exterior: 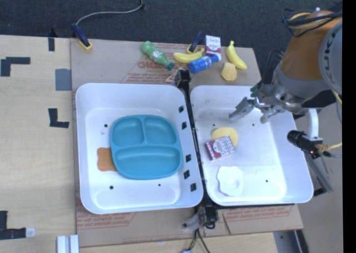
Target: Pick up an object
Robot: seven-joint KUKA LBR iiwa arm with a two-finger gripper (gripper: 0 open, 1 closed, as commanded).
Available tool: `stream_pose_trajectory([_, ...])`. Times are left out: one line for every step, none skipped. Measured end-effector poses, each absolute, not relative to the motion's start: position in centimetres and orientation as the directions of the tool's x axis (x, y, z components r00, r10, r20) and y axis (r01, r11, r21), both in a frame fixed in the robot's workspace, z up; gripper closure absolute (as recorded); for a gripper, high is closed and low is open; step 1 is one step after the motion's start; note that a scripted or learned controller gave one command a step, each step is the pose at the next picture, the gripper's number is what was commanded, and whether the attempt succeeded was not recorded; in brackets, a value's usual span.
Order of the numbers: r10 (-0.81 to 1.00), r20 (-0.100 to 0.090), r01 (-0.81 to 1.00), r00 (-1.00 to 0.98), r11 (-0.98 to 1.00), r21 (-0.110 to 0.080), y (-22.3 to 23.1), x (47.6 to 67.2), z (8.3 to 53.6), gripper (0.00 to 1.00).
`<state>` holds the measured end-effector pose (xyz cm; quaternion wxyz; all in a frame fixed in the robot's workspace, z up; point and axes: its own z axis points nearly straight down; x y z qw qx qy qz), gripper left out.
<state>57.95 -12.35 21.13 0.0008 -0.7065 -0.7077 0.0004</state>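
Observation:
My gripper (255,114) hangs over the upper part of the right bin (289,185), its two fingers spread open with nothing between them. Below and left of it lie a yellow lemon-shaped piece (225,134), a small red-and-white carton (220,147) touching it, and a white fried-egg piece (230,180) nearer the front. The left bin (92,104) holds a blue divided plate (147,146) with an orange toast-like piece (104,159) tucked at its left edge.
Behind the bins on the cardboard lie a green bottle (156,55), two bananas (187,56) (236,56), a blue bottle (202,63), a small carton (213,43) and a yellow wedge (228,71). A black divider (191,129) runs between the bins.

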Motion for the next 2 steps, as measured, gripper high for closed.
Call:
stream_pose_trajectory([1.000, 0.000, 1.000, -0.001, 0.001, -0.004, -9.9, 60.3, 12.0, 0.00])
stream_pose_trajectory([1.000, -0.002, 1.000, -0.001, 0.001, 0.003, -10.1, 58.3, 8.6, 0.00])
